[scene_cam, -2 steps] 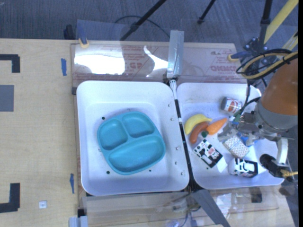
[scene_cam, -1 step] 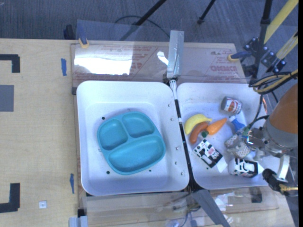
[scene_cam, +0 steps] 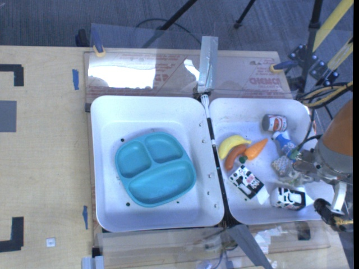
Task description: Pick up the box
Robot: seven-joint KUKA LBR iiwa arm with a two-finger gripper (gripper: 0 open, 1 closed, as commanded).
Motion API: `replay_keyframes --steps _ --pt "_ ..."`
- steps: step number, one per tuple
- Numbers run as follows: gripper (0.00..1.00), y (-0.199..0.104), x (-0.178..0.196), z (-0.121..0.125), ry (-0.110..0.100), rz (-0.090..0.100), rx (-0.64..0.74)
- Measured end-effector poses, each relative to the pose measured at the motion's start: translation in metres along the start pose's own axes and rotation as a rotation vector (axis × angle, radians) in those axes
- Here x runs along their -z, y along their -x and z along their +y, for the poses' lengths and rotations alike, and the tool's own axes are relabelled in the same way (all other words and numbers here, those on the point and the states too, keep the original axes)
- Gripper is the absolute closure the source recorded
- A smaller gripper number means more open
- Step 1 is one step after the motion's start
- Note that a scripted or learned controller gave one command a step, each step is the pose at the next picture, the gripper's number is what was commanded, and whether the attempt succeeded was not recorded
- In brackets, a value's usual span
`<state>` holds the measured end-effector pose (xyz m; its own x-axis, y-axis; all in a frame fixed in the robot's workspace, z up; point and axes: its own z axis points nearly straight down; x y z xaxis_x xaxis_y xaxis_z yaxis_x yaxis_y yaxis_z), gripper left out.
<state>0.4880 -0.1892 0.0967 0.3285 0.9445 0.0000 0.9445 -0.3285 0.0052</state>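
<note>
Two black-and-white patterned things sit in the right bin (scene_cam: 247,122): the box (scene_cam: 245,182) just below the banana (scene_cam: 233,145) and carrot (scene_cam: 257,148), and a look-alike (scene_cam: 290,198) nearer your gripper (scene_cam: 295,170), whose opening cannot be told, so you risk descending on the wrong one.

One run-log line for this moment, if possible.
box: right bin, not held | arm: over right bin's right edge | tray: left bin

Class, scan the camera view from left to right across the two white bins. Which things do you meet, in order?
Blue divided plate → banana → carrot → can → robot hand.
</note>
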Motion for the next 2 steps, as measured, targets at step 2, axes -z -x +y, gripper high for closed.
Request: replay_keyframes --steps 2 --pt "1.0 -0.027 0.085 -0.018 -0.007 0.001 0.134"
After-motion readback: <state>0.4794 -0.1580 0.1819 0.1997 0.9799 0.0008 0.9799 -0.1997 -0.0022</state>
